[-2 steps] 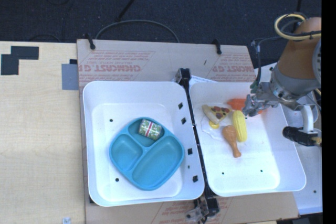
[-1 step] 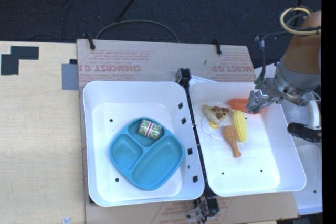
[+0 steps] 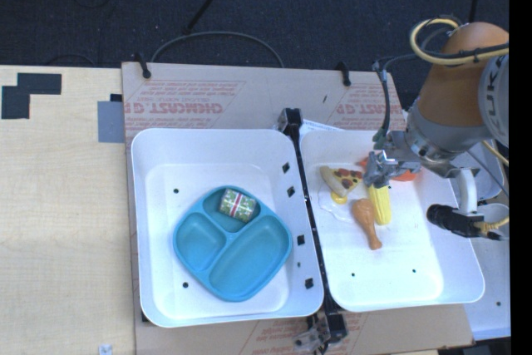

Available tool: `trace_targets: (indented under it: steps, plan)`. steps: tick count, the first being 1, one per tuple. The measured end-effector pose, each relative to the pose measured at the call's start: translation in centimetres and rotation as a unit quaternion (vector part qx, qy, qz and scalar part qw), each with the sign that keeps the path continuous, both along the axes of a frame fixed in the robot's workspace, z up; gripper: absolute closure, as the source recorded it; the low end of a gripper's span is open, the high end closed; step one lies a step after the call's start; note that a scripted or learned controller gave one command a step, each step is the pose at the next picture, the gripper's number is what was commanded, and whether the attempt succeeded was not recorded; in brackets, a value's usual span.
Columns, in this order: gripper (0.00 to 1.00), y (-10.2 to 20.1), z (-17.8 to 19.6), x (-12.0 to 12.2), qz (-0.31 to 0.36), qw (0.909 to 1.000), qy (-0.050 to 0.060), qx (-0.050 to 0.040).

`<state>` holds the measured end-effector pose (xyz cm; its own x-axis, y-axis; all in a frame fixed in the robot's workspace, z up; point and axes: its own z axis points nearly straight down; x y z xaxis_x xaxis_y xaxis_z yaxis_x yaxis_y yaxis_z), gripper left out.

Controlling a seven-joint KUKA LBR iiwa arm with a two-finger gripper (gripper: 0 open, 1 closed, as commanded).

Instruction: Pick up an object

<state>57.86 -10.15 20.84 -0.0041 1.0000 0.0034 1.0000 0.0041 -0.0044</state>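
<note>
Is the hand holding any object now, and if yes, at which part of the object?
It cannot be told. The hand is low over the corn in the right bin, but no object visibly sits between its fingers.

A can (image 3: pixel 238 204) lies in a plate (image 3: pixel 237 262) in the left bin (image 3: pixel 154 154), while corn (image 3: pixel 381 204), drumstick (image 3: pixel 366 221) (touching) and pizza (image 3: pixel 341 178) lie in the right bin (image 3: pixel 449 278).

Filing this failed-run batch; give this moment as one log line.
gripper: over right bin, by corn | grasp: unclear | can: on blue plate
</note>
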Motion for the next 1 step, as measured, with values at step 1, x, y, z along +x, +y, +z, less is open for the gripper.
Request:
trace_targets:
  steps: [1]
  plan:
    - [1.0,5.46,1.27,-1.51,0.0,1.0,0.0,0.0]
